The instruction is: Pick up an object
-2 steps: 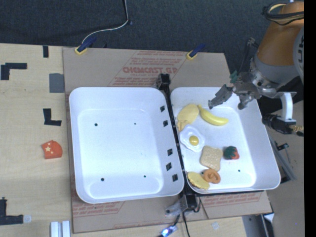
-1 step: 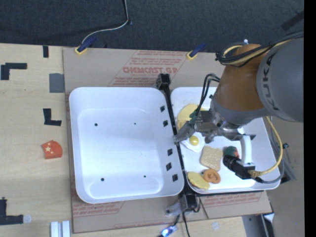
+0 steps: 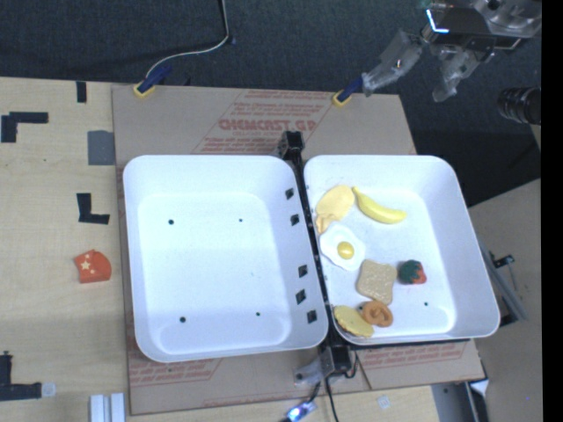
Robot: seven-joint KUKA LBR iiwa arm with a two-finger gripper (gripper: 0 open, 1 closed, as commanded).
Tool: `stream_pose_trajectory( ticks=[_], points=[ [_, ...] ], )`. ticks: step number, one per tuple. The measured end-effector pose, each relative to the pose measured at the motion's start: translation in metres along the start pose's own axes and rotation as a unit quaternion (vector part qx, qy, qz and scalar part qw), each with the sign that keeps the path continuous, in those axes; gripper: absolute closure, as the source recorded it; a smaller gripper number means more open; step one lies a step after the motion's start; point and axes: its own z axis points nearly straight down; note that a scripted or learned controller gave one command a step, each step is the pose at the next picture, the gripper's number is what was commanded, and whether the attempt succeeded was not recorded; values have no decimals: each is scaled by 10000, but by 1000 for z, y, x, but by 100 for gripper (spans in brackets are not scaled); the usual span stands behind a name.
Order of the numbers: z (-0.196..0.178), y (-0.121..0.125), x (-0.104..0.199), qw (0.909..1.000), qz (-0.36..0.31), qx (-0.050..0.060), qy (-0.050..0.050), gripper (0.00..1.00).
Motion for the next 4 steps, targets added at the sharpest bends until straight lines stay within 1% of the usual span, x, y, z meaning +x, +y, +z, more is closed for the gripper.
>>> stream_pose_trajectory(
  ticks=[1,2,3,4],
  points=[
    [89,-41,95,9999,-13,119,-4,0],
    [76,-38,92,10000,0,92,-7,100],
    [5,-75,99,10000,5,67,4,100],
    [8,-74,125,10000,13,84,0,100]
  ],
)
